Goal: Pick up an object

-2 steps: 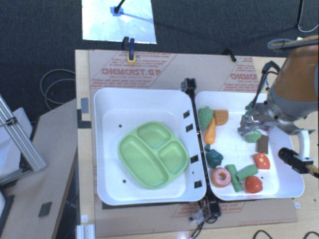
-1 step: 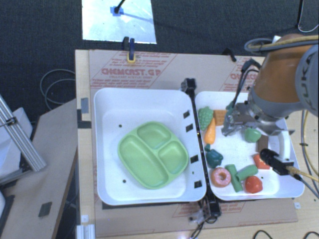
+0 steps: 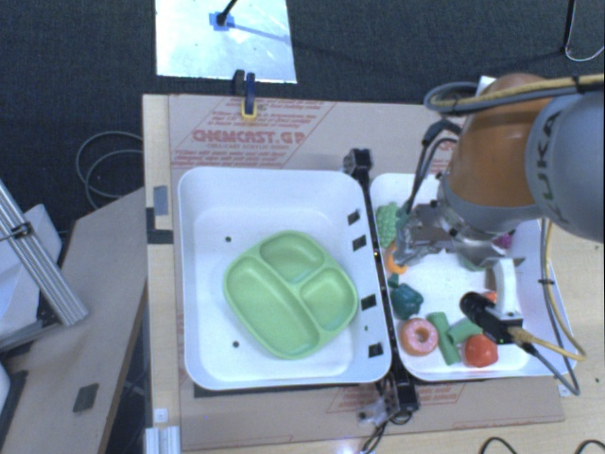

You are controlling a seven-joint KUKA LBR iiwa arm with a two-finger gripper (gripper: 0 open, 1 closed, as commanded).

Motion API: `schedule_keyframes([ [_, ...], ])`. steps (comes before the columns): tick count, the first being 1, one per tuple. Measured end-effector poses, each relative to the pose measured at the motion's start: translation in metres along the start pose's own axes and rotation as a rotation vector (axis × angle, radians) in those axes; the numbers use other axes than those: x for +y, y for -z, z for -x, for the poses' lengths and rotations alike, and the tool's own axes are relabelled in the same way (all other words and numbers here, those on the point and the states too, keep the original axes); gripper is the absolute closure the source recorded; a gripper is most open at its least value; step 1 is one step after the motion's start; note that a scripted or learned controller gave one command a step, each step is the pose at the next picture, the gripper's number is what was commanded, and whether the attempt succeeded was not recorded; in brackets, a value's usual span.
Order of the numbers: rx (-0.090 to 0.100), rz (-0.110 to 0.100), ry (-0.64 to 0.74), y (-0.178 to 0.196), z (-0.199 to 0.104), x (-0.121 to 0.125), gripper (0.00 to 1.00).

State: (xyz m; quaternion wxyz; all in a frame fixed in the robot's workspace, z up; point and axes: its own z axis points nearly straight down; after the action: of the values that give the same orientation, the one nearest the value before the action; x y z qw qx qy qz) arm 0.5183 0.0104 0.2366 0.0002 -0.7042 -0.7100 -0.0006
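Pincer (image 3: 408, 244) is down low over the right bin (image 3: 440, 280), at its left side, and whether it is apart or together I cannot tell: the wrist hardware masks it. Nothing shows clamped in it.

Count the candidates around it, all in that right bin:
- One leafy green piece (image 3: 388, 220) just behind the pincer, against the bin's left wall.
- One small orange piece (image 3: 395, 267) just in front of it.
- One teal piece (image 3: 406, 299), nearer the front.
- One pink doughnut (image 3: 417, 337) at the front-left corner.
- Two green blocks (image 3: 452, 335) beside the doughnut.
- One red round piece (image 3: 480, 350) next to those.
- One purple scrap (image 3: 506, 242) peeking from under the arm at the far side.

The items crowd the bin's left and front, some touching.

One left bin (image 3: 236, 185) too, carrying a single green plate (image 3: 290, 291) with three compartments. Black clips (image 3: 359, 244) line the divide between the two bins. Both sit on a printed cardboard sheet (image 3: 274, 135) on the tabletop (image 3: 159, 291).

The arm (image 3: 515, 149) sweeps in from the right, its orange band bulking over the bin's back half, wrist bent downward.
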Motion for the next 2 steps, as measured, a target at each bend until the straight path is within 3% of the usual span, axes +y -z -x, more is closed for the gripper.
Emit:
schedule_keyframes([
  [1, 0.001, -0.001, 0.000, -0.018, -0.040, -0.007, 1.00],
  [2, -0.001, 0.000, -0.007, -0.017, -0.029, -0.010, 1.00],
])
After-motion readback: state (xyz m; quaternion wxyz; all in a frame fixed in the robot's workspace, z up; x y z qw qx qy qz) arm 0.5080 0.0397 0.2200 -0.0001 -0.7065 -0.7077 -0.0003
